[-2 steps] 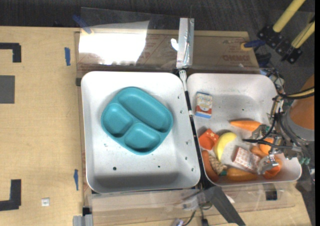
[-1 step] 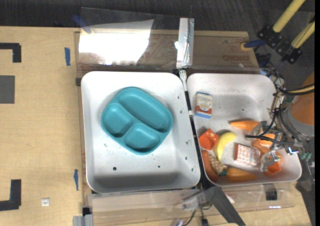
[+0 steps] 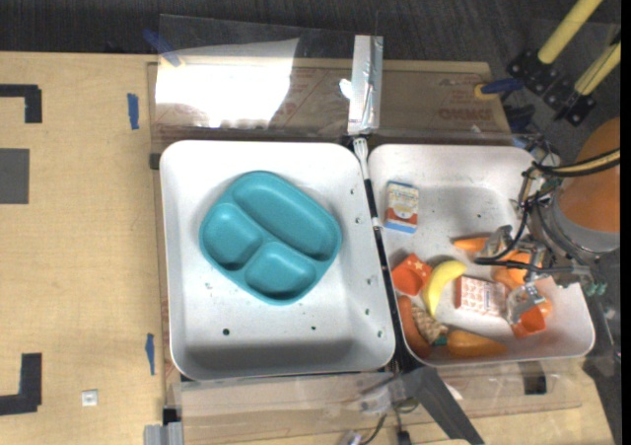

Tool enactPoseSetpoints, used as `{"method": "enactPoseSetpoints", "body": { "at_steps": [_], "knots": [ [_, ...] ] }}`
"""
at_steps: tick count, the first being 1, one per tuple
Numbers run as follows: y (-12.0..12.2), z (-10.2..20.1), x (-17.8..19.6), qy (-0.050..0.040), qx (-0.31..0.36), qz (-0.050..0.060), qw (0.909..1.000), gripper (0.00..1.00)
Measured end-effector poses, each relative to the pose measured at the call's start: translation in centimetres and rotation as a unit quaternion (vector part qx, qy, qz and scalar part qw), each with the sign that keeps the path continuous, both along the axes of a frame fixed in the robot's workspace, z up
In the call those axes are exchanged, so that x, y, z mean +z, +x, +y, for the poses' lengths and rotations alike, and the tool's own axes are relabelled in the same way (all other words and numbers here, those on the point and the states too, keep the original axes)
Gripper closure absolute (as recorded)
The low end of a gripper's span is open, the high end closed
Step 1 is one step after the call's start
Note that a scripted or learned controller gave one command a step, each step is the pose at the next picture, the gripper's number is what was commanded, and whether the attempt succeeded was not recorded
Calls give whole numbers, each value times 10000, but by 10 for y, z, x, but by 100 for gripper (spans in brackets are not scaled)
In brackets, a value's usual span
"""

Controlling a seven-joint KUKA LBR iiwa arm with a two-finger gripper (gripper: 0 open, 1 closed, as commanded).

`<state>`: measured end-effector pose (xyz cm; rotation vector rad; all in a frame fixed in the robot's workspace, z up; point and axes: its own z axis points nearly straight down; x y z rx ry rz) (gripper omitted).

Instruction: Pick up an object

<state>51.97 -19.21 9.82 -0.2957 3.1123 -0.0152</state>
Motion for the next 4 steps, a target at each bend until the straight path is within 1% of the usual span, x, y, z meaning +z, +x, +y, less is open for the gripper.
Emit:
{"method": "enactPoseSetpoints", "body": {
  "at_steps": [1, 2, 3, 4],
  "knots": [
    [-23, -12, -9, 26, 135, 25, 9999, 0],
    [-18, -11, 4, 10, 151, -47, 9999, 100],
    [-18, -10, 3, 13, 151, -39, 9999, 0],
    [4, -30, -9, 27, 503, 18, 9987, 0]
  ]
}}
